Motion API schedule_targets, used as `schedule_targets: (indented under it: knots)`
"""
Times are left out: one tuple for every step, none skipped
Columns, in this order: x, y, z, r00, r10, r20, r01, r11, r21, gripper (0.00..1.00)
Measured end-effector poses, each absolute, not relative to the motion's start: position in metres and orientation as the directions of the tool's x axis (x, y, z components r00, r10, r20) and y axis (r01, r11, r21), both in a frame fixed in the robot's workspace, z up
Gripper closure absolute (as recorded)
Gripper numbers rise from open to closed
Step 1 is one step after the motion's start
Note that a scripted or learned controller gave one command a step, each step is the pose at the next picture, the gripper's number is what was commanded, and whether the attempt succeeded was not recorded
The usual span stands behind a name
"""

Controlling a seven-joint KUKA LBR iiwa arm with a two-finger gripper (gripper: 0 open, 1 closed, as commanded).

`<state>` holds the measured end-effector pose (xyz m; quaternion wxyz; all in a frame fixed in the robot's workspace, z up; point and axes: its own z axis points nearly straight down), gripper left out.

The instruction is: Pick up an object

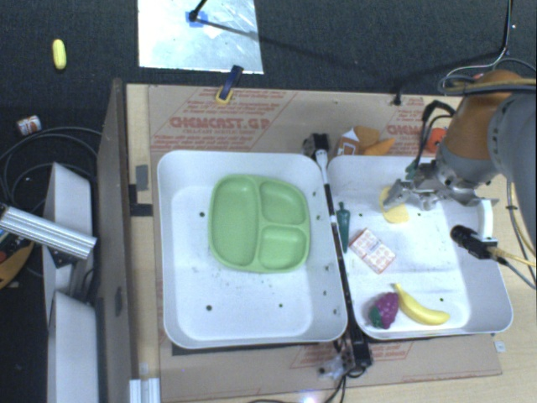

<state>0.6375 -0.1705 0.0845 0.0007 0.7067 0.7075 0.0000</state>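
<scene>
Here the tool [409, 193] hangs just over a yellow lemon piece [395, 211], grip state unclear.

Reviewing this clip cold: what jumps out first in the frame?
The green divided plate in the middle of the left bin dominates. In the right bin, the gripper hangs over a pale yellow object near the far edge, while a banana and purple grapes lie at the near edge.

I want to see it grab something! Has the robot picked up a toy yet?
Not yet. The gripper is down in the right bin, right at a yellow piece, but nothing is lifted. The banana, grapes and checkered packet lie untouched. The grab and lift remain.
</scene>
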Motion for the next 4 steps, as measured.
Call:
schedule_targets:
  knots:
    - [0.647, -0.174, 0.187, -0.004, 1.0, -0.004, 1.0, 0.004, 0.012, 0.0]
    - [0.641, -0.166, 0.081, -0.004, 1.0, 0.001, 1.0, 0.004, -0.004, 0.0]
    - [0.654, -0.147, 0.085, -0.006, 1.0, 0.0, 1.0, 0.006, 0.004, 0.0]
    - [0.654, -0.148, 0.096, -0.007, 1.0, 0.0, 1.0, 0.007, 0.006, 1.0]
